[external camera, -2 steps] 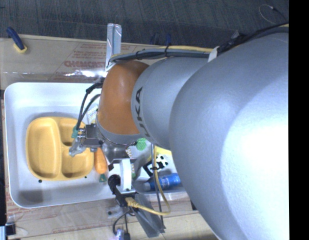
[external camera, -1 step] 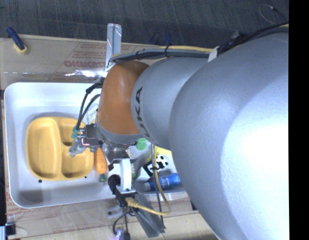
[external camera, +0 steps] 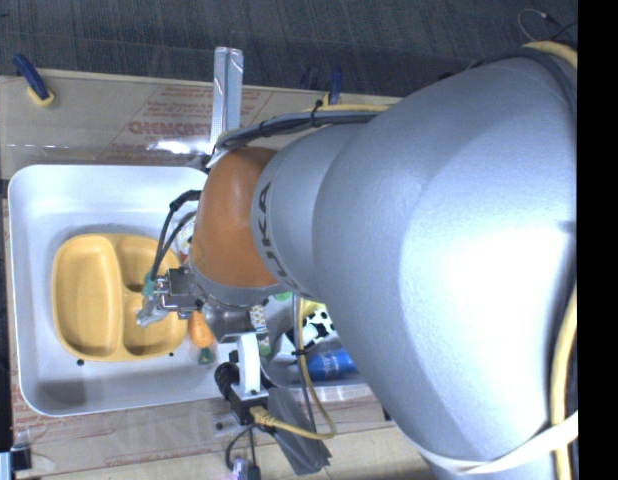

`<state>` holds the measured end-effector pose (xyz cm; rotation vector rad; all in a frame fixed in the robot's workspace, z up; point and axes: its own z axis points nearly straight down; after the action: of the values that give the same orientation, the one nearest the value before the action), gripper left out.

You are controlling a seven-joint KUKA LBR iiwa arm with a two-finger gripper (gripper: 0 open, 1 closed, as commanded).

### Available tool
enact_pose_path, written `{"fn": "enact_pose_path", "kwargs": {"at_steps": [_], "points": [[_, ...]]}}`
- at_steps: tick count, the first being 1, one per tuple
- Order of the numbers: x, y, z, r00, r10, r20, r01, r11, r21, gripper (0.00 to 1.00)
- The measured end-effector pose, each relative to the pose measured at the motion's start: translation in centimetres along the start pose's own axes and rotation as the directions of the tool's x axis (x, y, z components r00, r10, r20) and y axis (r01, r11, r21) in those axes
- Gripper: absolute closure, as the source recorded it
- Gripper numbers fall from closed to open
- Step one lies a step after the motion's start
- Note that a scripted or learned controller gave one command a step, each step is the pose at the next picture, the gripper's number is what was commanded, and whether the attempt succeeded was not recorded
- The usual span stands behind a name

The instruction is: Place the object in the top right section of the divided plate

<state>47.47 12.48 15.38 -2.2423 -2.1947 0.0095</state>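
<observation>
A yellow divided plate (external camera: 87,293) lies in the left white bin (external camera: 34,228). One long section is at its left, and smaller sections on its right are partly covered by the arm. My arm's orange wrist band (external camera: 229,233) hangs over the plate's right side. Grey metal parts of the gripper (external camera: 157,303) show just below the band, above the plate's right sections. A small orange, carrot-like object with a green tip (external camera: 201,334) lies by the plate's lower right edge, beside the wrist. Whether it touches the gripper is hidden.
The grey arm (external camera: 419,238) covers the right bin and most of the right half of the view. A blue object (external camera: 329,364) and a black-and-white one (external camera: 317,320) peek out beneath it. Cables (external camera: 251,408) hang at the bench's front edge. A metal post (external camera: 227,93) stands behind the left bin.
</observation>
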Motion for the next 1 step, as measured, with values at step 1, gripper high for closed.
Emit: {"fn": "enact_pose_path", "kwargs": {"at_steps": [1], "points": [[2.19, 0.54, 5.10, 0.990, -0.139, -0.004, 0.139, 0.990, -0.018, 0.00]]}}
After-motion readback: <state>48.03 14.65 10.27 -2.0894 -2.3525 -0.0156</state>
